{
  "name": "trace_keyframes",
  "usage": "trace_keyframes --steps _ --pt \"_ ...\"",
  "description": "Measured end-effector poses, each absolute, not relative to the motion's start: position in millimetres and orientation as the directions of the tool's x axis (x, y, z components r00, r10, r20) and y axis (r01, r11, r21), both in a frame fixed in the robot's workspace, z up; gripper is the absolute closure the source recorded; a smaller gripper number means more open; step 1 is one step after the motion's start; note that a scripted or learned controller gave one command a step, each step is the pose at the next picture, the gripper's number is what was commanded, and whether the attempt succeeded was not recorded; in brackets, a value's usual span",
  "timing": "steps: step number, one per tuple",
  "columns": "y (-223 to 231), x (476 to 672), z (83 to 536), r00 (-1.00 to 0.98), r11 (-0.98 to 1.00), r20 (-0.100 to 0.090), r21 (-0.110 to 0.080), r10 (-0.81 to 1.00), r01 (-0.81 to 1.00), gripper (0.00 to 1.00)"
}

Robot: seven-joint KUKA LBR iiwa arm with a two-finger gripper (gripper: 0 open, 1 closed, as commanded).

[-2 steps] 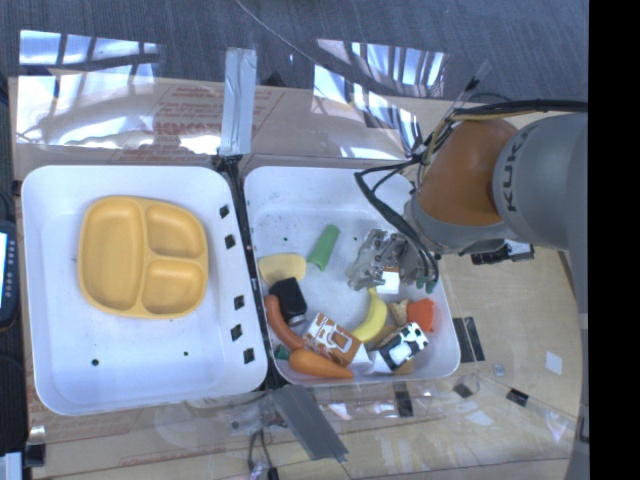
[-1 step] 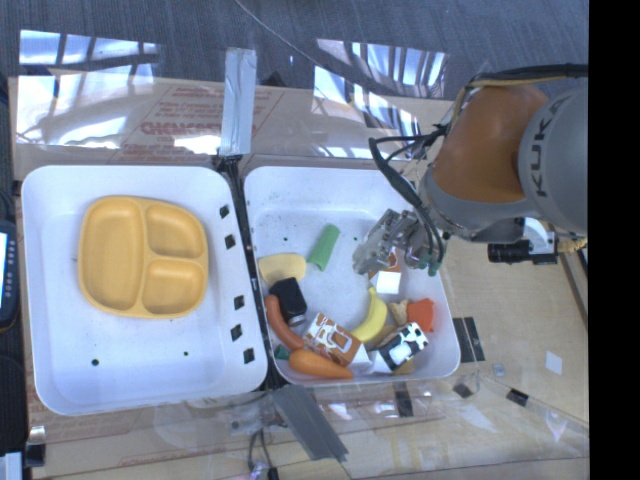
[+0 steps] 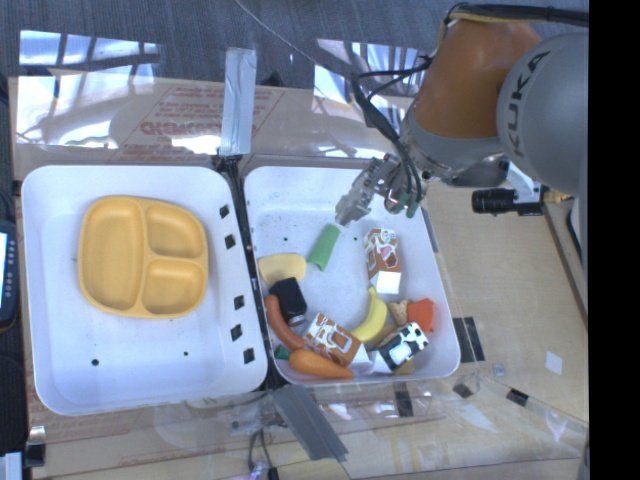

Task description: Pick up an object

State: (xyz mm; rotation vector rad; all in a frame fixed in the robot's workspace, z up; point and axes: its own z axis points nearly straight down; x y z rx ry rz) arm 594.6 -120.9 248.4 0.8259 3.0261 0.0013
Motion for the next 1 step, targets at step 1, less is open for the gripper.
trace_keyframes --steps 1 --pt "-134.8 487.0 141.0 -0.896 0.897 0.01 -0.003 0.443 0.443 1.0"
